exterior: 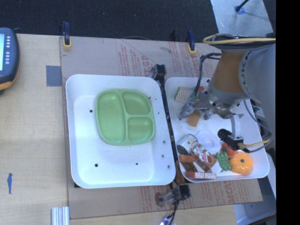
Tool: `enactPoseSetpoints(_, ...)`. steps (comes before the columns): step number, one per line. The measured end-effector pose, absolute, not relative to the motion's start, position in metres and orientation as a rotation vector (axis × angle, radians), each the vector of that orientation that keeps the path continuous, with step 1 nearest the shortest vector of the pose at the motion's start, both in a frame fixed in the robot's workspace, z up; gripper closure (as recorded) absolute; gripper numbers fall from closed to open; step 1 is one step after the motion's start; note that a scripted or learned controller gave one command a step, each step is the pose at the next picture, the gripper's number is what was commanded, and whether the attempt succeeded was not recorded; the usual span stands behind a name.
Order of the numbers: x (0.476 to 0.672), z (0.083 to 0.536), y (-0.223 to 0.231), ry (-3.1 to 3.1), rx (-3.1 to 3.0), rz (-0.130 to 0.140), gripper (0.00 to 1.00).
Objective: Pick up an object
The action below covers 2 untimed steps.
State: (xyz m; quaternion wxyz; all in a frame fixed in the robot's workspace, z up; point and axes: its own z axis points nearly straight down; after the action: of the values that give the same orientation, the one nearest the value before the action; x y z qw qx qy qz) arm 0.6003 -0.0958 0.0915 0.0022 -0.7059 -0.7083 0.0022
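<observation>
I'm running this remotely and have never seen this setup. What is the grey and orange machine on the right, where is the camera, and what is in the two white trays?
One camera looks down at a slant on a bench. The grey and orange machine is a robot arm reaching in from the right. Its pincer hangs over the right bin, close to a tan block; I cannot tell whether it grips anything. That bin holds small clutter, including an orange toy pumpkin and a green toy. The left bin holds a green divided plate. A handheld controller lies at the far left.
</observation>
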Motion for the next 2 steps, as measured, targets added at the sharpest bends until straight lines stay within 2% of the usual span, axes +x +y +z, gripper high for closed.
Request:
enactPoseSetpoints(1, 0.585, 0.091, -0.099, -2.222, -2.214, 0.008, 0.0)
enactPoseSetpoints(2, 0.619, 0.092, -0.092, -2.227, -2.216, 0.0, 0.0)
